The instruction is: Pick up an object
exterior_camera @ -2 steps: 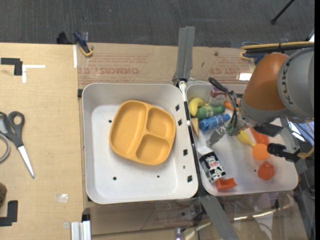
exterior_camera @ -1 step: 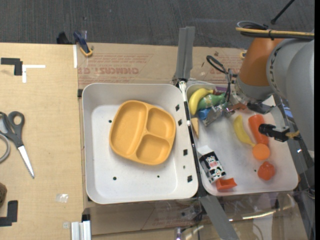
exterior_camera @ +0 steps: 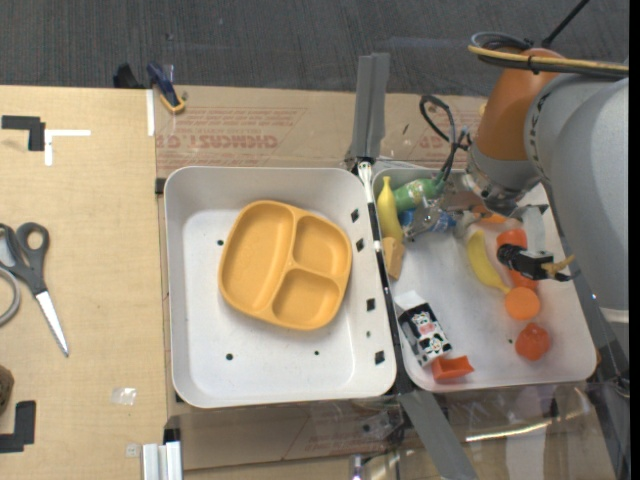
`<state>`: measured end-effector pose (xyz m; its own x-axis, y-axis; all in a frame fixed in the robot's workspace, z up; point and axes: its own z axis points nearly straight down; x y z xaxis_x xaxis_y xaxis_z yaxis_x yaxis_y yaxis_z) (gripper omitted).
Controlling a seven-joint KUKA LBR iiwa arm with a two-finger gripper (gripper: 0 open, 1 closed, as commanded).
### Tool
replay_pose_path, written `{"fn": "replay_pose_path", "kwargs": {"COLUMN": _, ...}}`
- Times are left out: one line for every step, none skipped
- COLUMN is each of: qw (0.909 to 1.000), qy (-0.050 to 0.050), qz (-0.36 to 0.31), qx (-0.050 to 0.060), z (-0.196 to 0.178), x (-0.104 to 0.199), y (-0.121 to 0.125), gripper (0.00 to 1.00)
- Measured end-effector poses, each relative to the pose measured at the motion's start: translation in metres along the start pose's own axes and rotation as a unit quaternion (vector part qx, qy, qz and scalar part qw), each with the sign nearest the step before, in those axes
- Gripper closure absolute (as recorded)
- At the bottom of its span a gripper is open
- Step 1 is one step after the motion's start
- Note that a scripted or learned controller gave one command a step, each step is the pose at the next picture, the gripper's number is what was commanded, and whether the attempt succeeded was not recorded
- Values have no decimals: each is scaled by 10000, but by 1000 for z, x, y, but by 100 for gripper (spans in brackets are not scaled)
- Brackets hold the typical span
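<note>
- the pincer (exterior_camera: pixel 436 214) is reaching into the right bin (exterior_camera: pixel 560 363), beside a green object (exterior_camera: pixel 410 194); its state is impossible to tell.
- a banana (exterior_camera: pixel 388 213) is lying just left of the green object.
- a yellow divided plate (exterior_camera: pixel 286 265) is sitting in the left bin (exterior_camera: pixel 195 368).

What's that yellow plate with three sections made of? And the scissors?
The yellow three-section plate looks like matte plastic: one even colour, soft moulded ridges, no shine. The scissors with grey handles seem to have metal blades, pale and glinting; the handles are probably plastic.
</note>
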<state>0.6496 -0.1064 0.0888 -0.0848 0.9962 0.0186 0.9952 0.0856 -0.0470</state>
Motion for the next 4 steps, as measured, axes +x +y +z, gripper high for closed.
{"fn": "replay_pose_path", "kwargs": {"qw": 10000, "qy": -5, "qz": -13, "qx": 76, "z": -4, "x": 1, "y": -4, "gripper": 100}}
{"fn": "replay_pose_path", "kwargs": {"qw": 9994, "qy": -99, "qz": 216, "qx": -235, "z": -144, "x": 51, "y": 7, "gripper": 100}}
{"fn": "replay_pose_path", "kwargs": {"qw": 9994, "qy": -100, "qz": 217, "qx": -233, "z": -144, "x": 51, "y": 7, "gripper": 0}}
{"fn": "replay_pose_path", "kwargs": {"qw": 9997, "qy": -99, "qz": -97, "qx": -222, "z": -19, "x": 1, "y": 2, "gripper": 0}}
